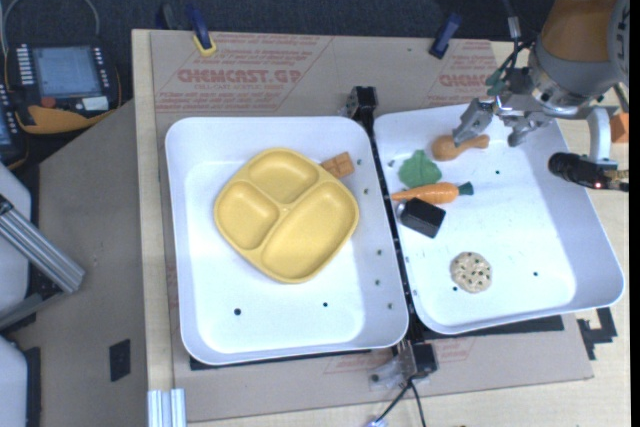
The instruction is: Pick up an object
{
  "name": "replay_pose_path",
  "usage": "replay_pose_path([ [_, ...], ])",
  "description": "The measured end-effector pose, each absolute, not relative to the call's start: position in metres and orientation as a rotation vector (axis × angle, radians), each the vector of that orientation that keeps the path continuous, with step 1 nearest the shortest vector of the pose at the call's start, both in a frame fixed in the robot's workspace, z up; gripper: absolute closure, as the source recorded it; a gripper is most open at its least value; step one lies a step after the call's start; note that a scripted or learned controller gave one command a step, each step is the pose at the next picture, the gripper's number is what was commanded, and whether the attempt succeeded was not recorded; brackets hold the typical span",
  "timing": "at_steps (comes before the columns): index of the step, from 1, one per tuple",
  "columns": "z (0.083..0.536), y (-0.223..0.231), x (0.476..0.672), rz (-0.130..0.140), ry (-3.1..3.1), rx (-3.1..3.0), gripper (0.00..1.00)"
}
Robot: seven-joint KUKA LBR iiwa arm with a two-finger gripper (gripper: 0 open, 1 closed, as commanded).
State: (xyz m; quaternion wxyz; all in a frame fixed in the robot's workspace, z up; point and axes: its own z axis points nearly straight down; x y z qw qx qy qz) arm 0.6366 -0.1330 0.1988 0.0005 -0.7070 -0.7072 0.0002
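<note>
1. Nearest to us, at about 5 o'clock in the view, we see a round speckled cookie (470, 271) lying on the floor of the right bin (560, 245).
2. Up from the cookie, toward 11 o'clock of it, a small black block (421, 217) sits close to the right bin's left wall.
3. Just above the block we find an orange carrot (430, 194) lying crosswise, its green tip pointing to 3 o'clock; a green leafy piece (418, 168) lies just beyond it and seems to touch it.
4. At 1 o'clock from the green piece lies a tan drumstick-shaped toy (455, 147), near the far wall of the right bin.
5. The gripper (500, 123) hangs over the right bin's far edge, at about 2 o'clock in the view. Its two fingers are spread apart with nothing between them; the left one stands just beside the tan toy.
6. In the left bin (200, 295) we see a yellow divided plate (286, 213) around the middle.
7. A small brown block (338, 164) touches that plate's rim at its 1 o'clock.
</note>
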Motion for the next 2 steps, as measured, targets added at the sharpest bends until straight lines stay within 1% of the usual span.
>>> replay_pose_path([
  [1,0.143,-0.141,0.630,0.006,-2.217,-2.219,0.00],
  [2,0.094,-0.141,0.631,0.001,-2.224,-2.224,0.00],
])
